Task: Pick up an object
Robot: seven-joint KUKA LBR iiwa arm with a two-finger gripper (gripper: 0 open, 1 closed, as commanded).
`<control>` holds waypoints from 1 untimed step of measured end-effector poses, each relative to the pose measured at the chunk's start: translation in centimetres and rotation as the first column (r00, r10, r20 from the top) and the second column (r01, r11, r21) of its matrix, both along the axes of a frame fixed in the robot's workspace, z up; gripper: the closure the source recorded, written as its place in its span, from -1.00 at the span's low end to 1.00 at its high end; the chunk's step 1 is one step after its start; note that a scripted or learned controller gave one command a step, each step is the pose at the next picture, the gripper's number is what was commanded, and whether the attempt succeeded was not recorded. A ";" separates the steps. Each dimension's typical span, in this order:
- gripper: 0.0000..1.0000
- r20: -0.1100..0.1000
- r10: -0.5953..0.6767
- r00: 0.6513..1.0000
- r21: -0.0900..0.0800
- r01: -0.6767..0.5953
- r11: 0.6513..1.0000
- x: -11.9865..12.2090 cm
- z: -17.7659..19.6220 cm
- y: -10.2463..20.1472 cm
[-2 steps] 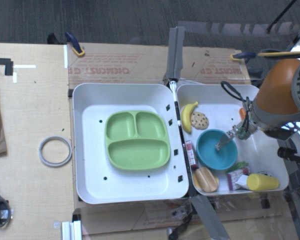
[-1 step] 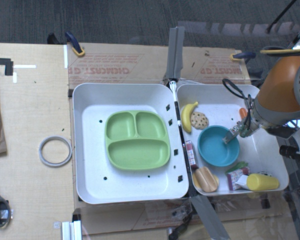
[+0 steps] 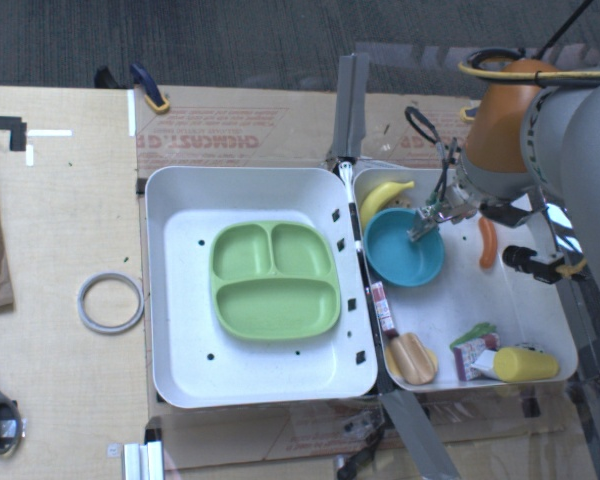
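The tabletop [image 3: 60,228] is pale wood with cardboard laid under two shallow white bins, and dark carpet runs behind it. The arm [image 3: 540,128], grey with an orange band, comes down over the right bin [image 3: 540,318]. Its end effector [image 3: 427,223] hangs at the blue bowl [image 3: 405,250], the tips just over the bowl's upper right rim; from here I cannot tell how the tips stand, nor whether anything is caught in them.

The bowl sits directly under and a little to the camera's left of the end effector, tight against the bin's left wall. A yellow banana [image 3: 382,198] lies just beyond the bowl, touching its far rim, up and to the left of the tips. An orange sausage-shaped piece [image 3: 488,243] lies near on the other side, toward the arm. Nearer the front edge, well apart from the tips, are a tan wooden piece [image 3: 412,358], a yellow cylinder [image 3: 525,365] resting against a small packet [image 3: 472,348], and a slim red-and-white stick [image 3: 381,308] along the dividing wall.

Far to the left of the end effector, the left bin [image 3: 170,298] holds a green divided plate [image 3: 275,280] at its middle with white floor all around it. The right bin has open floor between the bowl and the front pieces. A roll of tape [image 3: 110,301] lies out on the bare wood.
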State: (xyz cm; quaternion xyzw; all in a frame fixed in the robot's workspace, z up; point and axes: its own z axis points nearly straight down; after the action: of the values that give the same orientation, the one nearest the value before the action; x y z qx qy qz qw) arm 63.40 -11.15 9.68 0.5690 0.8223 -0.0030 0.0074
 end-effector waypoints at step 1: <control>1.00 -0.001 -0.222 0.975 0.007 0.222 0.975 2.6 9.8 4.2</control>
State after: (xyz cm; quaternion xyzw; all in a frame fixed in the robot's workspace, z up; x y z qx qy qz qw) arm 66.00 -6.99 19.48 0.6572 0.7537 -0.0006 0.0050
